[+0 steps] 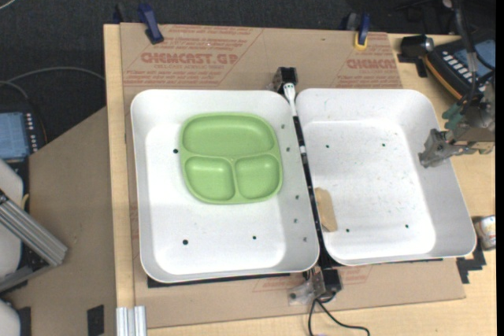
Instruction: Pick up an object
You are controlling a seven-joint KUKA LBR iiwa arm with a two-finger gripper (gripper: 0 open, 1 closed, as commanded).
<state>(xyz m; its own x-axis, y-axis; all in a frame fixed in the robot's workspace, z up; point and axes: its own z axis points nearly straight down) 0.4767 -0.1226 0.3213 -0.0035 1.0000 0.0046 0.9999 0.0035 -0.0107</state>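
A pale green three-compartment plate (231,157) lies flat, face up, in the left bin (157,240)

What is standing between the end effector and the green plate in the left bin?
The end effector sits at the right edge of the right bin. Between it and the green divided plate lie that bin's floor and the raised rims where the two bins meet; no loose object blocks the way.

The pale green, three-compartment plastic plate (231,157) looks smooth and matt. Both shallow white plastic bins are smooth with a faint sheen, the right bin (378,240) speckled with dark flecks. The brown cardboard-like sheet (197,51) covering the desk is matt, printed with red lettering.
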